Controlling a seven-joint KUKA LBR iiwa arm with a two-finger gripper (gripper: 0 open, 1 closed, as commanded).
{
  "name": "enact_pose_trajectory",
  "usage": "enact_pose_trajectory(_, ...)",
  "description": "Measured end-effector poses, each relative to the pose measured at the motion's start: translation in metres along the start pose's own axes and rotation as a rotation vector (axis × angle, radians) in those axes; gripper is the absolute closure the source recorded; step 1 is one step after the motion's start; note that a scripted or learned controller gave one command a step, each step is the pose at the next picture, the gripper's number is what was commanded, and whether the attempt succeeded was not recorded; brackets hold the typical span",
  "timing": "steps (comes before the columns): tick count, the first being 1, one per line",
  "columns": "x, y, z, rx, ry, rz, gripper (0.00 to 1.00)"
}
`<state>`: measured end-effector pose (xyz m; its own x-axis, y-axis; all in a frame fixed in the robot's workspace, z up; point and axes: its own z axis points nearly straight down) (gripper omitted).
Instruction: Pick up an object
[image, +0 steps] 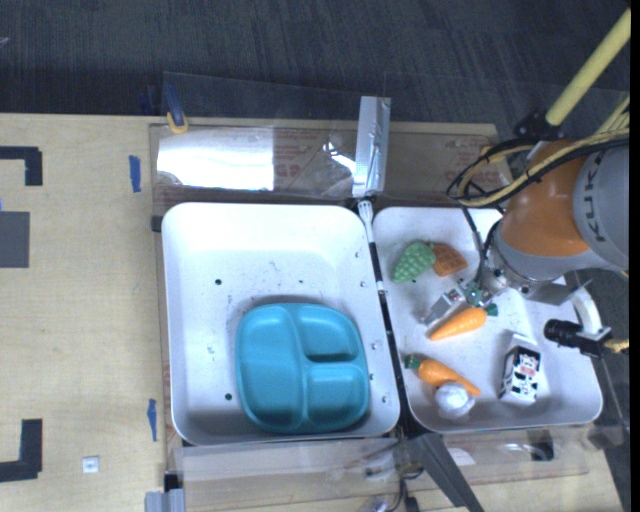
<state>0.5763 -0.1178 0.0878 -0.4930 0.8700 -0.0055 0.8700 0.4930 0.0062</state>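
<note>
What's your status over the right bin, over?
Gripper low in right bin, at the carrot. Nothing seen lifted. Green toy, second carrot, black-and-white toy close around. Blue tray in left bin.

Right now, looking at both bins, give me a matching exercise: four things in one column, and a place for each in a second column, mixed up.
Things:
1. blue tray
2. green toy
3. cow carton
4. carrot

Places:
A. right bin, near its right front corner
B. left bin, toward the front
C. right bin, middle, just below the gripper
D. right bin, back left

Pairs: 1-B, 2-D, 3-A, 4-C
</note>
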Motion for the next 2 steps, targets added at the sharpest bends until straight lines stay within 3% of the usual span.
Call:
enact_pose_trajectory(1,-0.018,-0.033,0.001,0.003,0.003,-0.163,0.0)
enact_pose_trajectory(2,-0.026,-0.07,0.001,0.005,0.004,0.385,0.0)
